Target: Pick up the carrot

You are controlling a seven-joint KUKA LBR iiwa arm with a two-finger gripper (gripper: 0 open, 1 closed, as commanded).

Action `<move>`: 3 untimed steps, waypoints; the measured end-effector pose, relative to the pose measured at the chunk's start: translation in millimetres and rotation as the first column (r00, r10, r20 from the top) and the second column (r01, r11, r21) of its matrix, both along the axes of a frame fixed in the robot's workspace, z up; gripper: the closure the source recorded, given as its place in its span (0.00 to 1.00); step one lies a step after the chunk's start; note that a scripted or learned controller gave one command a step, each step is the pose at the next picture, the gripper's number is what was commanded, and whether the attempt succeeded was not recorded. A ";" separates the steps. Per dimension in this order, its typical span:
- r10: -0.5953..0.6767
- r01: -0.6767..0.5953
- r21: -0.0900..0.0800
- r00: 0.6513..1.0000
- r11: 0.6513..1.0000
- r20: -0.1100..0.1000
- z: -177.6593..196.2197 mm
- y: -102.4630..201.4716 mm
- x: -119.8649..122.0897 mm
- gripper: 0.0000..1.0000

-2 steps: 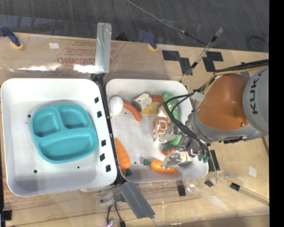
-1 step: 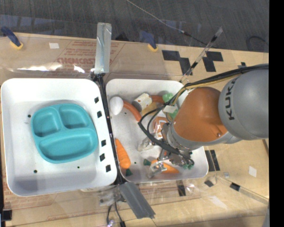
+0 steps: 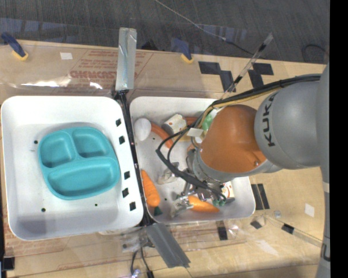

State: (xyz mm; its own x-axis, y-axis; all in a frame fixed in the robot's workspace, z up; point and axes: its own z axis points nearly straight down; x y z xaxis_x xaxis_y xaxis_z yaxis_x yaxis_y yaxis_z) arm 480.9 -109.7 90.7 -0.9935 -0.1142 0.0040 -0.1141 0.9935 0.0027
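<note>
- A light wooden bench (image 3: 58, 62) carries two shallow white bins side by side; dark carpet lies beyond its far edge, and black tape marks dot the bench surface.
- The grey arm (image 3: 290, 126) with its orange band (image 3: 232, 141) reaches in from the right and hangs low over the right bin (image 3: 162, 104), covering much of it.
- The claw (image 3: 198, 197) sits below the orange band near that bin's near wall; whether it is apart or together cannot be told, since wrist and cables hide it.
- A carrot (image 3: 150, 189) lies to the claw's left, close against the bin's left wall, well apart from the claw.
- Another orange piece (image 3: 204, 207) lies directly under or just beside the claw, near the bin's front edge; contact is unclear.
- Farther from the claw, toward the far-left corner, lie a white egg-like object (image 3: 142, 128), a third orange piece (image 3: 160, 132) and a small white item (image 3: 175, 122).
- The left bin (image 3: 23, 112), well left of the claw, holds a teal divided plate (image 3: 78, 161) with open floor around it.
- Around the claw there is little room: bin walls close in at the front and right.
</note>
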 end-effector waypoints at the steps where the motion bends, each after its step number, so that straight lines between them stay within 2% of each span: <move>1: 0.008 -0.008 0.000 1.000 1.000 0.001 10.0 1.3 1.4 1.00; 2: 0.248 -0.248 -0.006 0.969 0.969 0.010 130.8 -24.4 25.0 1.00; 3: 0.531 -0.531 0.001 0.847 0.847 0.002 60.0 -52.3 14.5 1.00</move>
